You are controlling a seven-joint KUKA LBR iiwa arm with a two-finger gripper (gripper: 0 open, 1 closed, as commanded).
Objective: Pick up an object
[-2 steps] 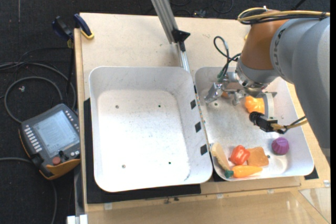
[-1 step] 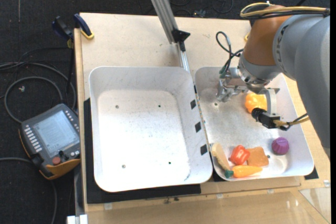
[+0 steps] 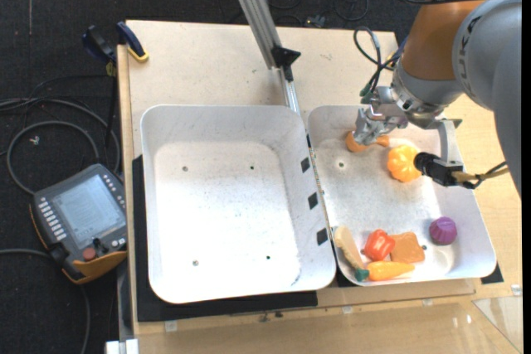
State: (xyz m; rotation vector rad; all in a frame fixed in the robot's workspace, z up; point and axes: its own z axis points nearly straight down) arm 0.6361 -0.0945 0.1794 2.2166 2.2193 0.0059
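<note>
My gripper (image 3: 367,131) is low over the back left part of the right bin (image 3: 465,203). A small orange object (image 3: 357,144) lies right under its tip, partly covered by it. Whether the two touch is unclear. To the right of it lies a yellow pepper (image 3: 402,162). Near the bin's front edge sit a red pepper (image 3: 378,244), an orange block (image 3: 407,248), a carrot (image 3: 390,269) and a tan wedge (image 3: 347,244). A purple ball-like item (image 3: 443,230) rests at the front right.
The left bin (image 3: 166,178) adjoins the right one along a dividing wall (image 3: 314,186). A slanted metal strut (image 3: 257,4) rises behind the bins. A teach pendant (image 3: 81,215) lies on the floor at left. Cables hang by the wrist (image 3: 369,54).
</note>
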